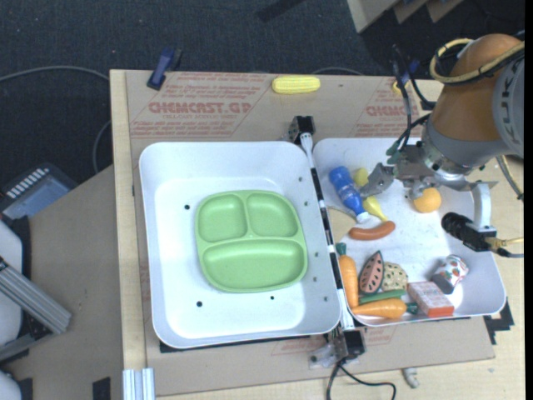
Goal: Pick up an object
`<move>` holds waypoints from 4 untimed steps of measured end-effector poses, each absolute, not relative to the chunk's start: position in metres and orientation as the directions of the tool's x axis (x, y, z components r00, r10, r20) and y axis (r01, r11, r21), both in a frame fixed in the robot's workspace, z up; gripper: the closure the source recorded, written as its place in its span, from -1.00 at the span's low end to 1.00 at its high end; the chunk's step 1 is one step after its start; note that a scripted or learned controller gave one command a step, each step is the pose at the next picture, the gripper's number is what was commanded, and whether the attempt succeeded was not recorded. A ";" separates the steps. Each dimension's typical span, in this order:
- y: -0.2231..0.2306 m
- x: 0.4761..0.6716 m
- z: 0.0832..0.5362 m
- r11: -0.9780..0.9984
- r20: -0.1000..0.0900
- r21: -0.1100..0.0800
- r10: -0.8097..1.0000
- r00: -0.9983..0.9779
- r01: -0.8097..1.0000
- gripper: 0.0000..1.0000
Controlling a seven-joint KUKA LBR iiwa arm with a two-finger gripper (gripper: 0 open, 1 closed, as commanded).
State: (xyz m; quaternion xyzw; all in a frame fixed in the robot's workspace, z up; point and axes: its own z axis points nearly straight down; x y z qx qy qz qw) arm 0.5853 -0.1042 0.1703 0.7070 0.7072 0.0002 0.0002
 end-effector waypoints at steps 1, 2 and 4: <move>-0.121 0.586 0.098 -0.001 0.000 -0.001 1.000 0.001 1.000 -1.00; -0.120 0.586 0.109 -0.001 0.000 0.001 1.000 0.001 1.000 1.00; -0.120 0.637 0.084 0.001 0.000 0.000 1.000 -0.001 1.000 -1.00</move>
